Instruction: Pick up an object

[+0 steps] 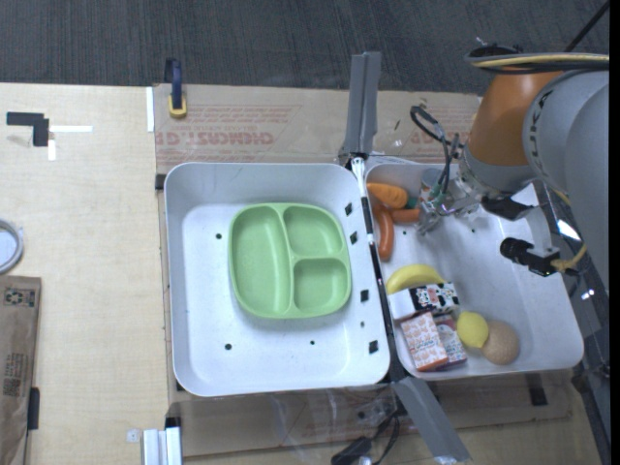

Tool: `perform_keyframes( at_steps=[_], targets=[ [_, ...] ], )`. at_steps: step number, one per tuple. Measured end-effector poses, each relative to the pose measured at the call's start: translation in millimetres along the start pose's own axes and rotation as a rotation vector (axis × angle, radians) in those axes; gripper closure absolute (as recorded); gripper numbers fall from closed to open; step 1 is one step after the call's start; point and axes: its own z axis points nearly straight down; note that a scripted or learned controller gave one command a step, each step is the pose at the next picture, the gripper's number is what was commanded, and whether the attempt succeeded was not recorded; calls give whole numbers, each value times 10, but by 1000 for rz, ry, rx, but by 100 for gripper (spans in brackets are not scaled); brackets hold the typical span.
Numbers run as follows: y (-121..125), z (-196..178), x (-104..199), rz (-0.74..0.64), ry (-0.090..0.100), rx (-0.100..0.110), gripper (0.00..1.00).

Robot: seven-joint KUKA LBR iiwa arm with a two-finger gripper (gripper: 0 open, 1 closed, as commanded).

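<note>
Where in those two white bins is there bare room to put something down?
Left bin: a bare white floor rings the green tray, widest along the near edge. Right bin: bare in the middle, between the banana and the right wall. Its left side and near corner are crowded.

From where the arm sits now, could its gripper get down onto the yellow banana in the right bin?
Probably yes. The yellow banana lies uncovered near the right white bin's left wall, and the gripper hovers just beyond it over the orange carrot.

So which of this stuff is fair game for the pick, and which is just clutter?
For the pick, right bin:
gripper
carrot
sausage
banana
small carton
lemon
tan ball

Lying about:
green divided plate, left bin
tape roll
clamp
</note>
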Motion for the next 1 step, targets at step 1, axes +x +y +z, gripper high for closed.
perform_keyframes(
  at_steps=[1],
  targets=[
    [-744,-12,-258,108,-4,-9,0]
  ],
)
